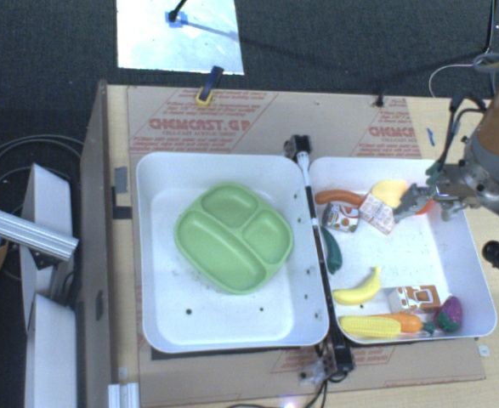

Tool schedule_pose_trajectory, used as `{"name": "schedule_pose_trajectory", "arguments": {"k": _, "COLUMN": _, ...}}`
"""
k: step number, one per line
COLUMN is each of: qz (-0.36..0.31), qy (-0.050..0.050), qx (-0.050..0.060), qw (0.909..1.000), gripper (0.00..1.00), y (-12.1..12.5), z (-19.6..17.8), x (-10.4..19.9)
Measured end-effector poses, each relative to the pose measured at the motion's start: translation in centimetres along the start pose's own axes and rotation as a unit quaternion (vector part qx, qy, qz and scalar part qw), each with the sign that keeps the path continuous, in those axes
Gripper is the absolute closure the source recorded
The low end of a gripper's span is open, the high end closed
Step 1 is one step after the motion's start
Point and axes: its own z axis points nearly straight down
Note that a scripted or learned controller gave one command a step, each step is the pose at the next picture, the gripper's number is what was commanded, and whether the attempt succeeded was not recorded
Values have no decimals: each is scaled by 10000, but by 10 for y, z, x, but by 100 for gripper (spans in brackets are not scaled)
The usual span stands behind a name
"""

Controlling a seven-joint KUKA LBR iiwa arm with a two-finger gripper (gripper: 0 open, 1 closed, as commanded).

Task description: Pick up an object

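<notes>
One small carton (377, 214) lies just left of the tool (412, 201); its grip state is unclear.

Cardboard sheet (232, 117) under the bins, upper left: red print reading "CHEMCAST GP" (the small line beneath it is too fine to read).
Cardboard sheet, upper right: the same red "CHEMCAST" print, cut off partway along.
Small cartons (343, 218) in the right bin (470, 262): printed faces, lettering too small to make out.
</notes>
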Motion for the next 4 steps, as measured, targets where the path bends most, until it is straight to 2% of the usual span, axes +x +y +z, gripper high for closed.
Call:
{"name": "schedule_pose_trajectory", "arguments": {"k": 1, "qz": 10, "qy": 13, "qx": 29, "qw": 10000, "gripper": 0, "y": -52, "z": 48, "x": 15}}
{"name": "schedule_pose_trajectory", "arguments": {"k": 2, "qz": 10, "qy": 10, "qx": 23, "qw": 10000, "gripper": 0, "y": -51, "z": 115, "x": 18}}
{"name": "schedule_pose_trajectory", "arguments": {"k": 3, "qz": 13, "qy": 11, "qx": 19, "qw": 10000, "gripper": 0, "y": -47, "z": 162, "x": 28}}
{"name": "schedule_pose_trajectory", "arguments": {"k": 4, "qz": 29, "qy": -55, "qx": -87, "qw": 9999, "gripper": 0, "y": 30, "z": 46, "x": -76}}
